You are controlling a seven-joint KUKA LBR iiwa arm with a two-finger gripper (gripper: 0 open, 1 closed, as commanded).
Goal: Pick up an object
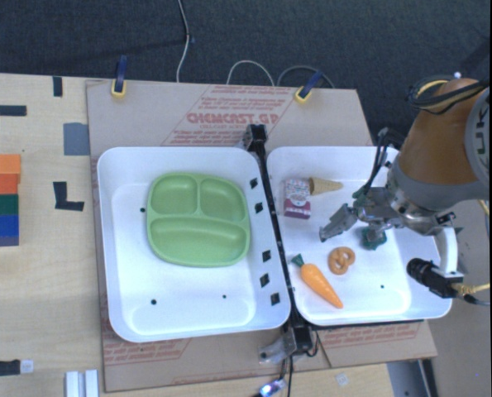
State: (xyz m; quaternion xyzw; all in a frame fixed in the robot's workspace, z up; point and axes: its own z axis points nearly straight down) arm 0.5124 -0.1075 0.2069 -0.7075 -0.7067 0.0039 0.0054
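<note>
Coloured blocks [1, 198] stacked left of cardboard sheet [229, 114].

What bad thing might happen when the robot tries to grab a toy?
1. The gripper hangs just above the pretzel, with the carrot close by; it may nudge both and catch neither.
2. The pretzel lies flat, so the fingers might slide off it.

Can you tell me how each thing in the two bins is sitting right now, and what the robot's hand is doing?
Green plate: flat in the left bin, nothing on it.
Carrot: lying flat in the right bin, slanted.
Pretzel: lying flat beside the carrot.
Ice cream cone: on its side near the bin's top.
Small carton: beside the cone.
Gripper: low over the right bin, just above the pretzel.
</note>
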